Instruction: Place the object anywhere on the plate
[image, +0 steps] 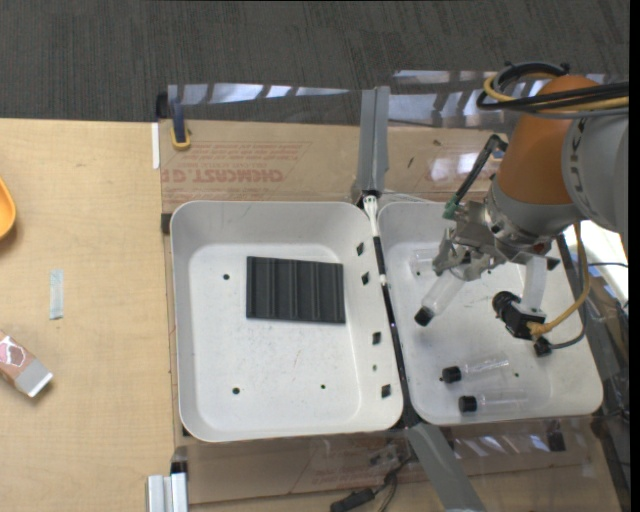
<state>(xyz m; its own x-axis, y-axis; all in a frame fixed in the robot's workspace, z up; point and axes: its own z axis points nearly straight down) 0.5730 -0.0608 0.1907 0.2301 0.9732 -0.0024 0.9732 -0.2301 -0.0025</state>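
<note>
Tube (436, 298), clear with a black cap, hangs tilted in the right bin (580, 400), its upper end pinched between the fingers of the end effector (452, 262), its cap pointing down-left just above the bin floor. Two more capped tubes (480, 372) lie near the lower edge of that bin. Left of centre, the dark ribbed plate (296, 290) rests in the left bin (200, 400).
</note>
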